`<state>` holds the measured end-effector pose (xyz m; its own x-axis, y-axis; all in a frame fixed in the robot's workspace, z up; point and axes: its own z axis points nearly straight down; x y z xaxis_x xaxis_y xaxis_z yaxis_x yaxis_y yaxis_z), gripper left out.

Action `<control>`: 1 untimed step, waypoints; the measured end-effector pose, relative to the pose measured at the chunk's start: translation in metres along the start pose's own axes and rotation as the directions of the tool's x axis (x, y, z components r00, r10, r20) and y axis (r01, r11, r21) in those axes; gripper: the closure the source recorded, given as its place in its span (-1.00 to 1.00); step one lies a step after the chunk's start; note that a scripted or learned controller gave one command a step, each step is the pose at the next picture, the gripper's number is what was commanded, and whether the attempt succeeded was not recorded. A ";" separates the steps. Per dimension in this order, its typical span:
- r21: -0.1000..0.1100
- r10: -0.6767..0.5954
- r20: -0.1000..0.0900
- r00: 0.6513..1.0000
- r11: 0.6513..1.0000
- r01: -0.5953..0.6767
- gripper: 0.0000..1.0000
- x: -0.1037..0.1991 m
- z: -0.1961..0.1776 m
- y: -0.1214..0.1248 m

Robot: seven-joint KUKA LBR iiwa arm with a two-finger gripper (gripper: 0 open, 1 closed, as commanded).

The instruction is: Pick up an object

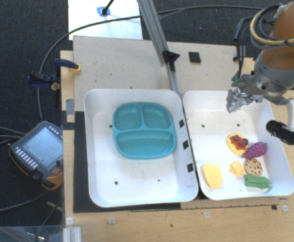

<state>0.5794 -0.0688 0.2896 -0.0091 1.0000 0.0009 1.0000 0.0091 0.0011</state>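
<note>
Over the right bin's [215, 191] far corner hangs the gripper [236, 103], nothing between its fingers, though whether it's clenched I can't tell. Toy food sits nearer the camera from it: pizza slice [237, 143], purple grapes [256, 149], cookie [252, 167], yellow cheese wedge [212, 176]. Way left, a teal divided plate [143, 130] on the other bin [101, 185]; plywood bench [116, 59], dark carpet [20, 29].

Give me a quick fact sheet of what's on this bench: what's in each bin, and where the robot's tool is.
left bin: teal divided plate, lying flat
right bin: toy foods clustered at the near right
toy foods: pizza slice, purple grapes, cookie, green vegetable, yellow slab, small orange-yellow piece
tool: over the right bin's far part, apart from the foods, nothing seen in it
beside bench: handheld control pad
</note>
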 end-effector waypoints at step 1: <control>-0.001 -0.001 0.000 1.000 1.000 0.001 1.00 0.061 0.017 0.003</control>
<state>0.5820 -0.0079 0.2726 -0.0097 1.0000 0.0011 1.0000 0.0097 0.0016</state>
